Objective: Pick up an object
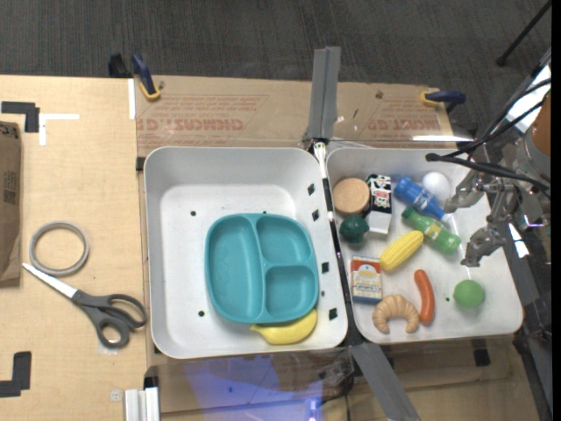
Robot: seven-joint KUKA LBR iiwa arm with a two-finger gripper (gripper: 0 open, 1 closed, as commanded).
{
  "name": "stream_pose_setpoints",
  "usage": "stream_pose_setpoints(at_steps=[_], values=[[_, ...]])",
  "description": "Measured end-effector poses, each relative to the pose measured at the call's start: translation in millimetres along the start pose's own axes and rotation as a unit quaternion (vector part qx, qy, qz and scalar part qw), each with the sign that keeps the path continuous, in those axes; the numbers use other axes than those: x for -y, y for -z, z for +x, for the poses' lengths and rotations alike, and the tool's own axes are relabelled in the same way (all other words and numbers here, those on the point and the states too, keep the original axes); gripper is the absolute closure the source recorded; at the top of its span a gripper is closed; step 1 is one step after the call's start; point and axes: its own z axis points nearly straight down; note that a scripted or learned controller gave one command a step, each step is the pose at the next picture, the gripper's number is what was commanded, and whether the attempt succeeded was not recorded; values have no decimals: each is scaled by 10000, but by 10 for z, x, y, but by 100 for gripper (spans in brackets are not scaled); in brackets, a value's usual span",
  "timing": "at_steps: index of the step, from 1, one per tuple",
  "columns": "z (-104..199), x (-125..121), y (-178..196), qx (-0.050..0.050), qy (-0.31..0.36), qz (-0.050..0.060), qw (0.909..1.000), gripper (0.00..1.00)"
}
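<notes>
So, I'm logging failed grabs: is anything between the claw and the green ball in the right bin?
Nothing visible. The claw hangs at the right bin's right side, and the green ball lies just below it in the picture on bare floor. The green bottle and sausage lie to the left, off that line.

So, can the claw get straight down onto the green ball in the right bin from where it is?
Probably yes. The claw hangs just above the green ball, which lies apart from the red sausage with bare bin floor around it. The bin's right wall is close, though.
</notes>
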Motion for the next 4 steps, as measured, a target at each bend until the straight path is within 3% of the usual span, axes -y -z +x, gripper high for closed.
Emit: stream_pose_setpoints(at_steps=[1,2,3,4], values=[[172,311,-1714,-1,278,0,9996,0],[314,92,-1715,-10,117,-5,9999,0],[-471,565,-1707,9,-372,1,9993,0],[147,33,-1712,-3,-359,-4,9994,0]])
